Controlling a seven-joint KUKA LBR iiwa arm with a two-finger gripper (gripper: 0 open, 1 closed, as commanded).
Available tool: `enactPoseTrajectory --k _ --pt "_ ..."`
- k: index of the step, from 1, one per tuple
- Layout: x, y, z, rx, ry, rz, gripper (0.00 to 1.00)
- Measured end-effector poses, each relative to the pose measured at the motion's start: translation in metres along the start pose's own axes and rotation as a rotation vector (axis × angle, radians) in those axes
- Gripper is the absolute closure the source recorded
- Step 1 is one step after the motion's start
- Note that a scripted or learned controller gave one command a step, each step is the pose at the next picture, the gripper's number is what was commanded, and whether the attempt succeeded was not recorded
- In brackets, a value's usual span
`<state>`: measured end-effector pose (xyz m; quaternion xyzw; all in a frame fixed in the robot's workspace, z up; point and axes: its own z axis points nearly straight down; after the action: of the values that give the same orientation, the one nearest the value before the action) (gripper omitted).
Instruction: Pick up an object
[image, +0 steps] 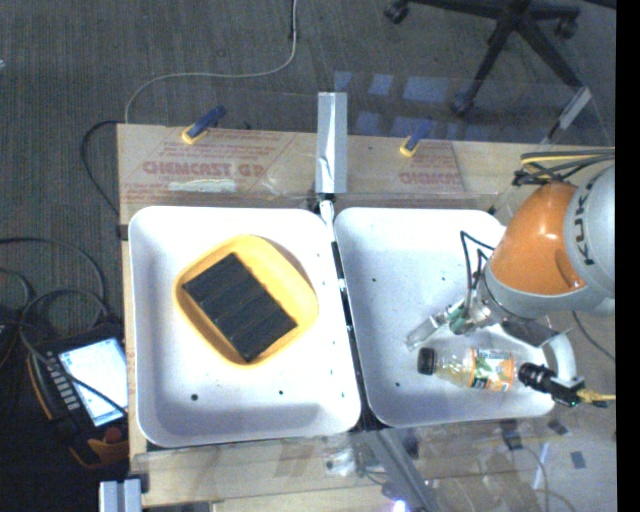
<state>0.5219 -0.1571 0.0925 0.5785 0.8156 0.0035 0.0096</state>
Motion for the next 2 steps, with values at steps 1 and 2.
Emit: enactPoseTrajectory --k 1,2 --pt "0.012 -0.028 -0.001 -0.004 -0.002 0.007 0.00" --pt "-0.004 -0.035 0.000 0.001 0.007 0.281 0.00"
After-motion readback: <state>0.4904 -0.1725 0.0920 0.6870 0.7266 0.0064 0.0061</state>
